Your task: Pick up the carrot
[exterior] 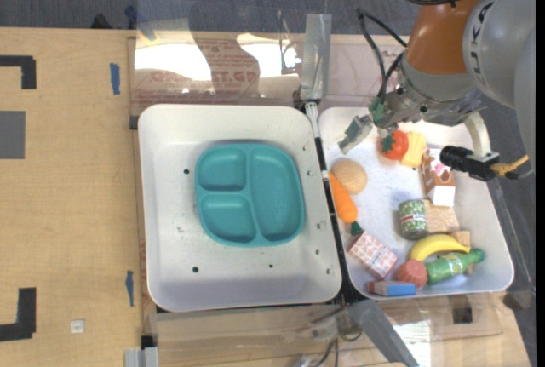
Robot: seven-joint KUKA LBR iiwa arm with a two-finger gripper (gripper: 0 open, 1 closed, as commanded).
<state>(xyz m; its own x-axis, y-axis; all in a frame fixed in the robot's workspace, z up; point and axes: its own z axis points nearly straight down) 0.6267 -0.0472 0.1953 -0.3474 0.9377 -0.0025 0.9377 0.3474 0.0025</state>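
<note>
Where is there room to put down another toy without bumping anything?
Bare floor rings the teal tray in the left bin. The right bin is crowded; one small patch lies between the carrot and green can.

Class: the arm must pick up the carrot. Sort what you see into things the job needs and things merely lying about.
Needed for the job:
carrot
pincer
right bin, which holds it

Lying about:
teal tray
banana
green can
tan bun
pink box
tomato
</note>
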